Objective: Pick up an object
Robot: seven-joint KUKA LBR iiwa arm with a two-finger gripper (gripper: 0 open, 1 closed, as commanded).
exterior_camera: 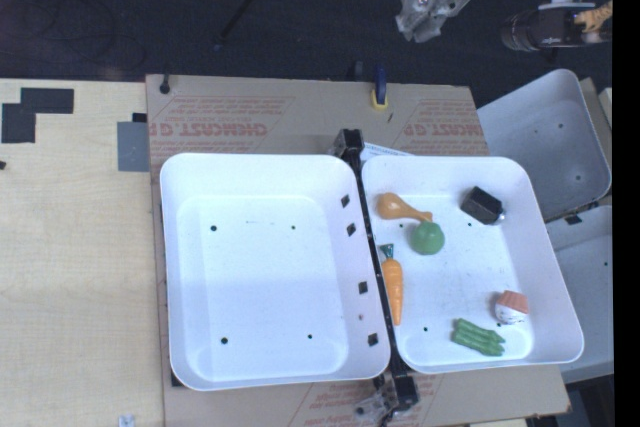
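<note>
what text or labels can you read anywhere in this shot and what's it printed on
"CHEMCAST GP", red print on the brown sheet under the bins, left of the blue clip; it reads upside down from this camera.
The same red print repeats to the right of the clip and along the sheet's near edge, too broken up to read letter by letter.
No print is readable on the white bins or the objects in them.

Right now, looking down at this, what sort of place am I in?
Probably a robotics lab test bench: a gripper hangs above two white bins, with toy food like a carrot laid out, and cables trail across the dark floor.
</note>
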